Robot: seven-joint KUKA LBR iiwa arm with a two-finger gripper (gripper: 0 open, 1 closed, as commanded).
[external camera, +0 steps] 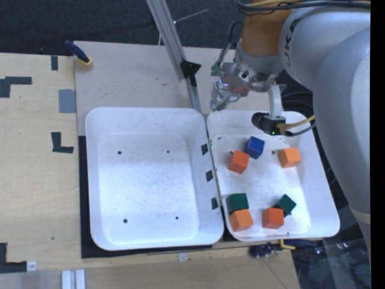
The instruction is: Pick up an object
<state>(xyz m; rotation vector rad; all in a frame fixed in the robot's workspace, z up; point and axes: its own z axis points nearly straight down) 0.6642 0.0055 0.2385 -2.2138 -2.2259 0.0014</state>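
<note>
1. Two bins side by side: left bin (96, 161), right bin (319, 221).
2. Right bin holds seven blocks.
3. Far group: three blocks (254, 147) close together, a fourth off right.
4. Near group: two touching blocks (239, 211), two more just right.
5. Gripper (221, 101) above the right bin's far left corner.

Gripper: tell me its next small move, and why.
Probably toward the blue block and down. The gripper hangs at the far rim of the right bin, above and left of the blocks, with nothing seen in it. The blue block is among the nearest, though it sits close to an orange block.
</note>
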